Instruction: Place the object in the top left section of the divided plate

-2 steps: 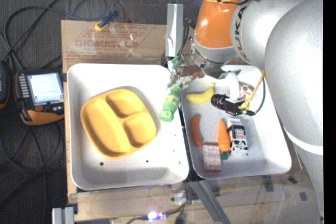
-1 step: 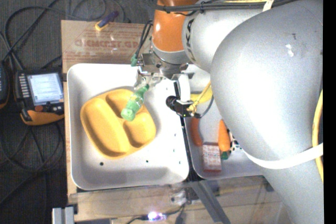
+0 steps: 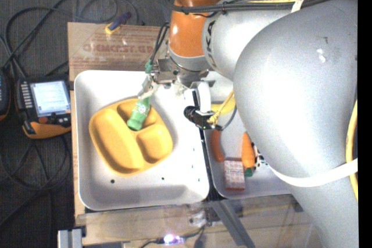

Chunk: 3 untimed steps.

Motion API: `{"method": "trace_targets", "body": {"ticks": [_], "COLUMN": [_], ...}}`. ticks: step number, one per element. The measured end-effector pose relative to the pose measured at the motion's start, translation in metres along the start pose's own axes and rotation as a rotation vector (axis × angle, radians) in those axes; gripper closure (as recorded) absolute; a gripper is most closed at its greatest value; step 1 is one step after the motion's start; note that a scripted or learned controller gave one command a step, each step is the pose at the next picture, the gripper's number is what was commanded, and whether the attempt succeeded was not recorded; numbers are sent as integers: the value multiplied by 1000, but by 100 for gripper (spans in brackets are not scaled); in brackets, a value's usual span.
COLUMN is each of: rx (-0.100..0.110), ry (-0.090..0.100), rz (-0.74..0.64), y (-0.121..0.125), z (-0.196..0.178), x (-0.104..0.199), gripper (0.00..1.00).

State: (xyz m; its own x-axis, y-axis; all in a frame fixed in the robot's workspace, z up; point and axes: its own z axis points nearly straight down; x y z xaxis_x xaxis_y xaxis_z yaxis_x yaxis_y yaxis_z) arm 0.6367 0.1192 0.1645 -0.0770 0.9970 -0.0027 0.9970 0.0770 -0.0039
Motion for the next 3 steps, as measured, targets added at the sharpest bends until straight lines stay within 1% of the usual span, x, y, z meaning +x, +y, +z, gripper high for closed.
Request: {"method": "trace_targets", "body": {"ticks": [1, 2, 3], "rx": [-3, -2, -5], "ry": [-2, 1, -2], "rz": [-93, -293, -375], "y": [5, -48, 17], "z": [-32, -39, -145], "x": [-4, -77, -138], "gripper": [0, 0, 0]}}
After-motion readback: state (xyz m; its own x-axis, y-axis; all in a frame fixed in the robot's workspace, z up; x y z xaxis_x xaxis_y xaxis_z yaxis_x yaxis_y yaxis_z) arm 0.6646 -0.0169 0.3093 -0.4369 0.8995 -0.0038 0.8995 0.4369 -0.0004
